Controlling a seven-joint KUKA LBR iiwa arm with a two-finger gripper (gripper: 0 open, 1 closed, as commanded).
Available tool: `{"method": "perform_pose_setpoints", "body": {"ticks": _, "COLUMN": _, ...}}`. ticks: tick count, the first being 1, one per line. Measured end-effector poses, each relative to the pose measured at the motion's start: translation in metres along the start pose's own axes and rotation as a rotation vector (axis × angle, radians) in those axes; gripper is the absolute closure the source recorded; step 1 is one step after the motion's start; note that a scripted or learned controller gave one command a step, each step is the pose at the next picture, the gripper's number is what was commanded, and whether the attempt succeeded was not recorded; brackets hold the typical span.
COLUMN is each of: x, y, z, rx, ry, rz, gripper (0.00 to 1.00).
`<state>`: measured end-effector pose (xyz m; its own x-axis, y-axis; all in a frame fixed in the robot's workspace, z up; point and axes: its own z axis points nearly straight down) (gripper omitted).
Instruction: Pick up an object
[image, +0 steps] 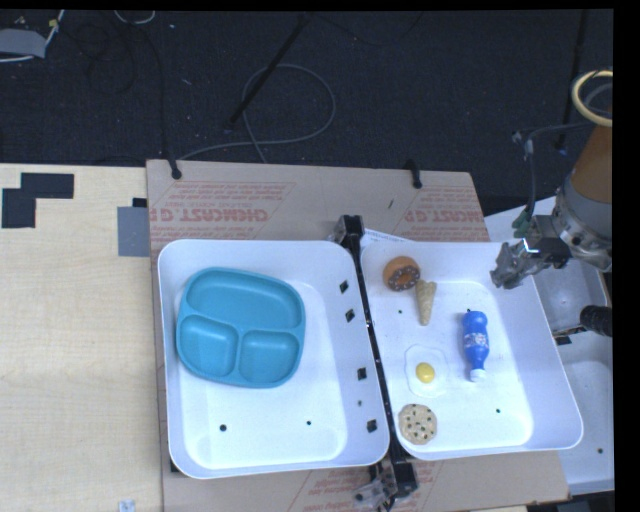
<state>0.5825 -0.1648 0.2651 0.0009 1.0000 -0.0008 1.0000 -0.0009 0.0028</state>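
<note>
The right bin (540, 400) holds several small toys. A chocolate donut (402, 273) lies at its far left, with a beige ice-cream cone (426, 300) just beside it. A blue bottle (475, 343) lies near the middle, a fried egg (425, 371) to its left, and a cookie (417, 423) at the near left corner. My gripper (509, 266) hangs over the bin's far right edge, above and to the right of the bottle, touching none of the toys. Nothing is visible between its dark fingers.
The left bin (250, 440) holds a blue divided plate (240, 325). A black divider (365, 340) runs between the bins. Cardboard (290, 205) lies under both, and cables trail across the dark floor behind.
</note>
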Motion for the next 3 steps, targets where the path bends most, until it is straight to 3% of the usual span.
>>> {"method": "perform_pose_setpoints", "body": {"ticks": 3, "x": 0.171, "y": 0.015, "z": 0.014, "rx": 0.005, "ry": 0.003, "rz": -0.006, "gripper": 1.0}}
